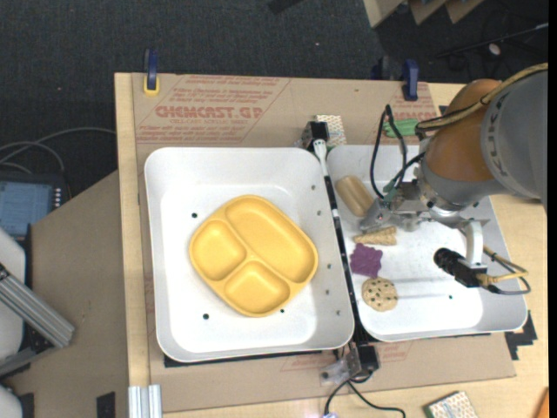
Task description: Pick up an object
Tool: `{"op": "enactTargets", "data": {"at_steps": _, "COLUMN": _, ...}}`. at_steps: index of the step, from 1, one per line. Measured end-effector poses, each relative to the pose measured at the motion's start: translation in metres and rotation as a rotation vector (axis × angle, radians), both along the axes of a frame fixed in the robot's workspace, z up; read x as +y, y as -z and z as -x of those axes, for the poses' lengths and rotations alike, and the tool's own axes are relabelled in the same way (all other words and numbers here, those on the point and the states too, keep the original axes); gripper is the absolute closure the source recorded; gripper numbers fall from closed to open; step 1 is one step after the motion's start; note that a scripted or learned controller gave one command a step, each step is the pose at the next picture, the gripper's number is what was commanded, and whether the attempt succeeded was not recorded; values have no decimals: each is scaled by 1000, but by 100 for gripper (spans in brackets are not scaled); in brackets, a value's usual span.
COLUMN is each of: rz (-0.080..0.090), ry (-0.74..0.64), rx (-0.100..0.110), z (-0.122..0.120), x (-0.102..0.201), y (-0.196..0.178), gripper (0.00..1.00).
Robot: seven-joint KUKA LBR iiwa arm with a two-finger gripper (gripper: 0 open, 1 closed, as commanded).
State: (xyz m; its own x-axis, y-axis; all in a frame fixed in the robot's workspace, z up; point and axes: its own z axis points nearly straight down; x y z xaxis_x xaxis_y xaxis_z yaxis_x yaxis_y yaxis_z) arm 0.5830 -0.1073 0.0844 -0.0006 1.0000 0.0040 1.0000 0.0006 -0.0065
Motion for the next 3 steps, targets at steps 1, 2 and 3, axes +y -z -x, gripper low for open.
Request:
{"op": "enactTargets", "data": {"at_steps": 1, "rz": 4, "ry": 2, "rx": -10, "z": -4, "x": -3, "y": -11, "gripper": 100}}
{"op": "enactTargets", "data": {"at_steps": 2, "rz": 4, "ry": 2, "rx": -9, "z": -4, "x": -3, "y": -10, "gripper": 0}}
{"op": "enactTargets", "data": {"at_steps": 3, "rz": 5, "ry": -6, "rx": 1, "z": -85, "x": -1, "y": -1, "gripper": 0}}
